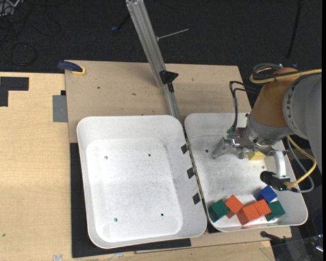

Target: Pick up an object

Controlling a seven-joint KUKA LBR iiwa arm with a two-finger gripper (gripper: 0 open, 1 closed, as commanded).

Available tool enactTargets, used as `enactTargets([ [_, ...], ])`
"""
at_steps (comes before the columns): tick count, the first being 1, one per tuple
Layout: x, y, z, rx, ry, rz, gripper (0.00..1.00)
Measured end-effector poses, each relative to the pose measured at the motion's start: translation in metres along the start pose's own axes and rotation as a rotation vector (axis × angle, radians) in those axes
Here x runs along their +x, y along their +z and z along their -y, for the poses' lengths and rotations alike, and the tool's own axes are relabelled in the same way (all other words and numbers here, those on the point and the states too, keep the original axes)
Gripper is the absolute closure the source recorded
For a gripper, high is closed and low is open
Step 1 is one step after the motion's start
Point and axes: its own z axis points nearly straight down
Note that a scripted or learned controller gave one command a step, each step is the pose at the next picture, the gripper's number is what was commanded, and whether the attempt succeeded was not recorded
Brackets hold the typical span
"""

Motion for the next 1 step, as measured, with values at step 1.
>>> enactTargets([
  [1,-0.0012,-0.0107,0.0005,0.001,0.005,0.0,1.0],
])
